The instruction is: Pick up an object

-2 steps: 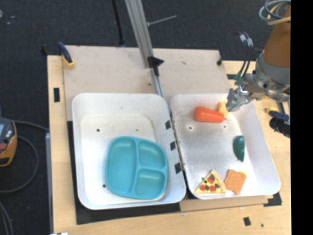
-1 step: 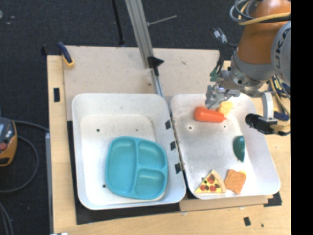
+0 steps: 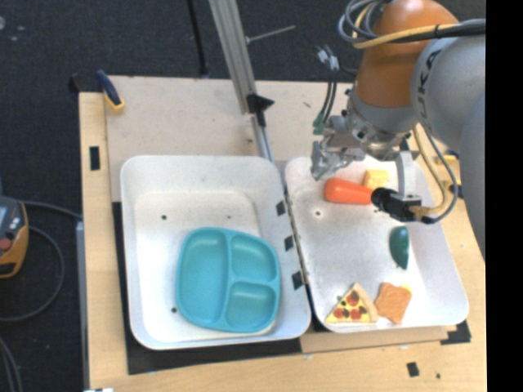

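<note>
Camera view, looking down on both bins: I see the gripper (image 3: 328, 158) low at the far left corner of the right bin (image 3: 433, 300), hanging under the orange band of the arm (image 3: 400, 31). Whether it is spread or pressed together I cannot tell from here; the wrist and cabling sit on top of it. Nothing shows pinched in it.

Nearest candidate is the orange carrot-like piece (image 3: 348, 191), lying flat just beside and slightly nearer than the gripper. A small yellow block (image 3: 377, 177) sits just behind it. Further toward me in the same bin lie a dark green piece (image 3: 399, 246), a pizza slice (image 3: 352, 306) and an orange cracker-like piece (image 3: 393, 302). The left bin (image 3: 147, 178) bears a teal divided tray (image 3: 229, 279).

I judge this as the approach step, nothing picked yet. Next I would want the gripper shifted over the carrot piece's middle, straddling its narrow width, then lowered and closed.
</note>
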Robot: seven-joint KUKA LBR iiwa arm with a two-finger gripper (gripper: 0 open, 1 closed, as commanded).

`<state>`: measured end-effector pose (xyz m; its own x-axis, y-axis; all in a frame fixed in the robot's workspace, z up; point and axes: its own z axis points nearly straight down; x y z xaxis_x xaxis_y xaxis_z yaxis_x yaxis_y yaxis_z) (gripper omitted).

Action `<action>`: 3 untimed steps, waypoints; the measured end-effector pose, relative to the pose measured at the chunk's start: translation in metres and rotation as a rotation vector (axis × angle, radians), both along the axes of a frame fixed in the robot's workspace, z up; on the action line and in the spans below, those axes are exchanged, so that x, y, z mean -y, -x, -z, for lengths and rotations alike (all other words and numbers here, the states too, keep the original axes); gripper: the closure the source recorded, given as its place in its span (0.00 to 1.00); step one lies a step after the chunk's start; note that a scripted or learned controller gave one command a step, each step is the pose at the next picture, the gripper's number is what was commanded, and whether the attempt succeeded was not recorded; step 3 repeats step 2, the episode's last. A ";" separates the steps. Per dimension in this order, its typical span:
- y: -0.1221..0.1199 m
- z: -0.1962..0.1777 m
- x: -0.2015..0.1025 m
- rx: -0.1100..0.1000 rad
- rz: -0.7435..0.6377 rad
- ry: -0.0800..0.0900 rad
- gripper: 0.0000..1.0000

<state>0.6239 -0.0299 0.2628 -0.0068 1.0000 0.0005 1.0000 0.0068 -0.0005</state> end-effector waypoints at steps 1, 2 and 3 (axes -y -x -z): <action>-0.009 0.003 -0.040 0.002 0.002 0.001 1.00; -0.013 0.001 -0.098 0.003 0.000 0.000 1.00; -0.013 0.001 -0.098 0.003 0.000 0.000 1.00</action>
